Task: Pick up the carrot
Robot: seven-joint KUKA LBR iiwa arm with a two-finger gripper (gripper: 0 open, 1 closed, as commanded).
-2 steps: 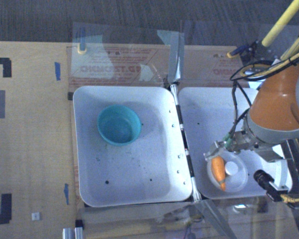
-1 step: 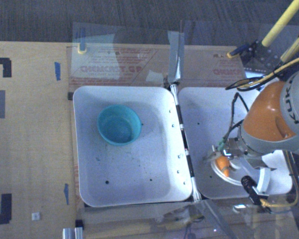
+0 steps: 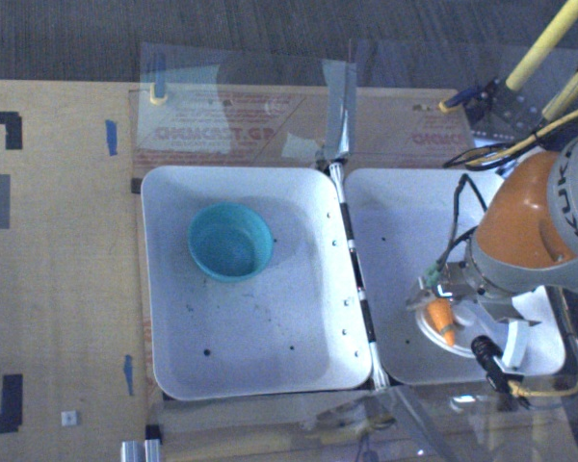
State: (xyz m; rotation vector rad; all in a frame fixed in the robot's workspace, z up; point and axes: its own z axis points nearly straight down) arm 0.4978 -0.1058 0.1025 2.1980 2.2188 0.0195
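- Carrot (image 3: 444,320) lies in the right bin (image 3: 395,229), near its lower right part, on what looks like a small white plate (image 3: 430,330); its orange body shows just below the wrist, with a bit of green at its upper end.
- End effector (image 3: 447,296) hangs right over the carrot, at or very near its top end. The wrist hides the tips, so I cannot tell how far open it is, nor whether it has hold of anything.
- Step in hand, as I judge it: the reach onto the carrot, at the point of grasping. Lifting is not yet shown.
- Next move likely calls for closing squarely across the carrot's narrow width, then a straight lift. The carrot is small and tapered, so an off-centre pinch could let it slip or roll on the plate.
- Arm (image 3: 530,224), with its orange band, covers much of the right bin; cables loop beside the wrist.
- Left bin (image 3: 173,345) holds a teal bowl (image 3: 230,242), well apart from the carrot and not in the way.
- Bin wall at the lower right is near, leaving little room on that side.
- Worktop (image 3: 58,258) beyond the bins bears tape marks only.
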